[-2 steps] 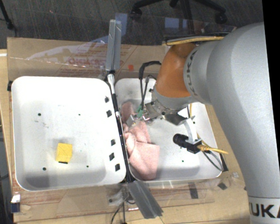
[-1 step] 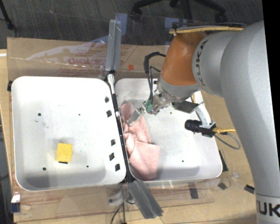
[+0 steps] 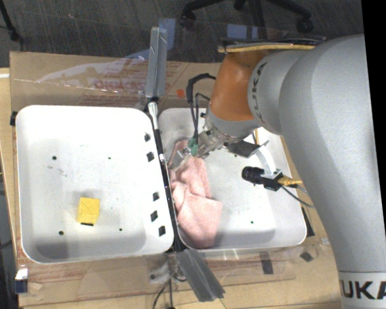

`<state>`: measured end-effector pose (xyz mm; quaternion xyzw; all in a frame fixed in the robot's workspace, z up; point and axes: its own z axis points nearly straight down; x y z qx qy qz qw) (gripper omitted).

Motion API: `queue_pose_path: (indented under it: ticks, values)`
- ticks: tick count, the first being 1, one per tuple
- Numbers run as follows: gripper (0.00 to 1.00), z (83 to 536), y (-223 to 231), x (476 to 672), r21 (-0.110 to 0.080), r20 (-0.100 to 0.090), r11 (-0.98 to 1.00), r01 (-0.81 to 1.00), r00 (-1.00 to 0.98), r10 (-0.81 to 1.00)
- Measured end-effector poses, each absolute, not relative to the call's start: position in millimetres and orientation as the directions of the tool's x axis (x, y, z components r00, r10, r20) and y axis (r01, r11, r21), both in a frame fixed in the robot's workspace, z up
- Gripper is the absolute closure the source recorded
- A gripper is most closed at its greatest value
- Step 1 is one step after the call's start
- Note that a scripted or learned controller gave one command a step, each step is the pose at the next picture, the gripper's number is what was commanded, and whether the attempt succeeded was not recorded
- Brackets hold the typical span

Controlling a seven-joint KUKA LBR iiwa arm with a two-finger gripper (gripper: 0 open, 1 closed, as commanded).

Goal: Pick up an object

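Bright, even light from above, soft picture.

The left bin [image 3: 73, 122] glares almost pure white on its floor, with a grey shadow pooled along its near inner wall. Past the bin's far rim the floor [image 3: 83, 18] falls dim. To the bin's right, the arm [image 3: 329, 143] looms large and slightly blurred, its grey shell shining. Fine detail is grainy throughout.

Pink cloth [image 3: 194, 201] soft, matt; bins [image 3: 74, 128] smooth, probably plastic.
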<state>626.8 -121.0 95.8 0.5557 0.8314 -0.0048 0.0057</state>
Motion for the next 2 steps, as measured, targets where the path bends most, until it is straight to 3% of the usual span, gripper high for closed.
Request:
queue_pose_path:
  ticks: [1, 2]
  values:
    - [1.0, 105, -117, 627.3, 0.0, -0.008, 0.387, 0.922, -0.387, 0.922]
    - [1.0, 233, -73, 647.4, -0.001, 0.0, 0.024, 1.0, -0.024, 1.0]
